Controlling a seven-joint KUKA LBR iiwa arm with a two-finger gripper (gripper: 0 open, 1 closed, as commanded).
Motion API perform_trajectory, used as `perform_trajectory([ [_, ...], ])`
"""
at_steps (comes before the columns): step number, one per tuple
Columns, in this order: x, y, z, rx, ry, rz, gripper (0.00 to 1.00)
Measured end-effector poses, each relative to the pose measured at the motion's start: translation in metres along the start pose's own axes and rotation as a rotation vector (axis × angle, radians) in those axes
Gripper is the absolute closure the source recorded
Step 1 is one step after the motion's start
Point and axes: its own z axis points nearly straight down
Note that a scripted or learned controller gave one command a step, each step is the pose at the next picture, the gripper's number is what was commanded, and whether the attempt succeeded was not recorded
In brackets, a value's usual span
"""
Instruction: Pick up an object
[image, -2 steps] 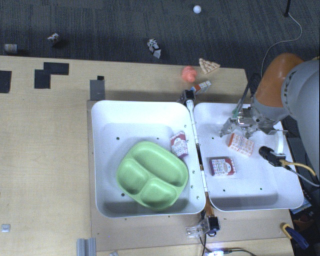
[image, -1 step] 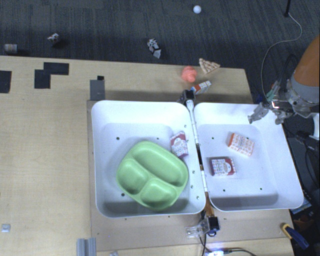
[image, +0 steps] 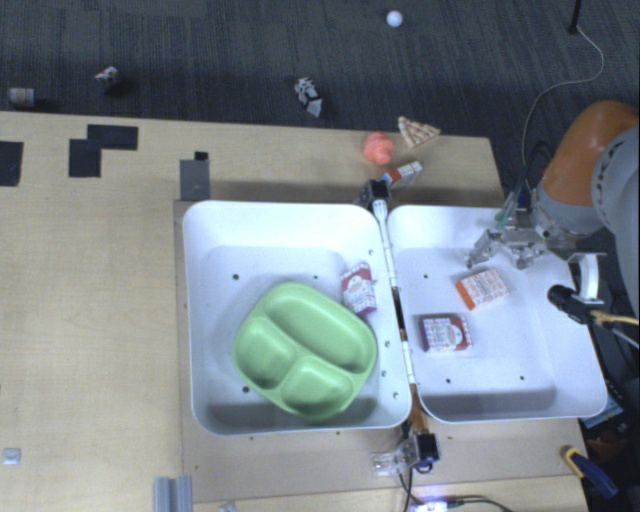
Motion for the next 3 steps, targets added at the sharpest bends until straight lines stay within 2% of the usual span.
perform_trajectory([
  [1,0.045,-0.032,0.000,0.002,0.001,0.000,0.00],
  [2,0.045,-0.030,-0.013,-0.006,0.000,-0.001,1.00],
  [3,0.045,-0.030,-0.013,-0.006,0.000,-0.001,0.00],
])
